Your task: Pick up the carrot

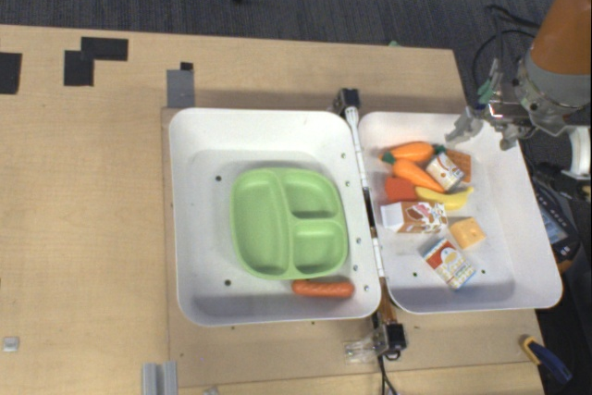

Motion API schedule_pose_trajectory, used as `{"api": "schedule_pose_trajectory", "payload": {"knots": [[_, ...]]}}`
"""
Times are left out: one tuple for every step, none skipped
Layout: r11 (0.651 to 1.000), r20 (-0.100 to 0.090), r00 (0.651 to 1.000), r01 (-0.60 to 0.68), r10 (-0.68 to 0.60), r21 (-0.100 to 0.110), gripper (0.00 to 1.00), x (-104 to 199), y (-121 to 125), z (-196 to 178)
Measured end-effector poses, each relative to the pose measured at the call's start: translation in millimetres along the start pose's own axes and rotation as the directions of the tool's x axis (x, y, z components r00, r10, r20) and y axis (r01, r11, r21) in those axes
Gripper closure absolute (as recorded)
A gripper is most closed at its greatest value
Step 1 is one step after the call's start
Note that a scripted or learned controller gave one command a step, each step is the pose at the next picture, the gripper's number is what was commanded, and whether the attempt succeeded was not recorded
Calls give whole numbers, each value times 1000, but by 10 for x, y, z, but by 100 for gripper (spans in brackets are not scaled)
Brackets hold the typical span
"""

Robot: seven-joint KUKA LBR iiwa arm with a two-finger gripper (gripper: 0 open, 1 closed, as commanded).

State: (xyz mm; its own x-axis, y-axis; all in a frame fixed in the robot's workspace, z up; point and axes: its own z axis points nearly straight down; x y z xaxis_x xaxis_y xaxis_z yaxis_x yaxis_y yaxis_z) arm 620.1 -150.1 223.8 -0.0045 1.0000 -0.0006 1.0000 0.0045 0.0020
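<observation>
Two bins: side by side on the desk (83, 227)
Right bin (527, 236): toy-food pile, landmark
Carrot (413, 152): top of pile, lying flat, touching a second orange piece below
Jaws (485, 129): over right bin's upper edge, up-right of carrot, apparently spread, pinching nothing
Left bin (199, 153): green plate (287, 222), sausage (324, 289)

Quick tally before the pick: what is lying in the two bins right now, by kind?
Green divided plate, left bin: 1
Sausage, left bin: 1
Carrots, right bin: 2
Banana: 1
Small printed cartons: 3
Red-orange piece: 1
Tan block: 1
White piece: 1
Total: 11
</observation>
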Motion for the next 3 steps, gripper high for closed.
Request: {"api": "schedule_pose_trajectory", "payload": {"knots": [[996, 0, 996, -93, 93, -12, 0, 427, 246, 1248], [996, 7, 997, 81, -81, -27, 0, 523, 149, 1288], [996, 5, 996, 85, -84, -21, 100, 538, 141, 1205]]}}
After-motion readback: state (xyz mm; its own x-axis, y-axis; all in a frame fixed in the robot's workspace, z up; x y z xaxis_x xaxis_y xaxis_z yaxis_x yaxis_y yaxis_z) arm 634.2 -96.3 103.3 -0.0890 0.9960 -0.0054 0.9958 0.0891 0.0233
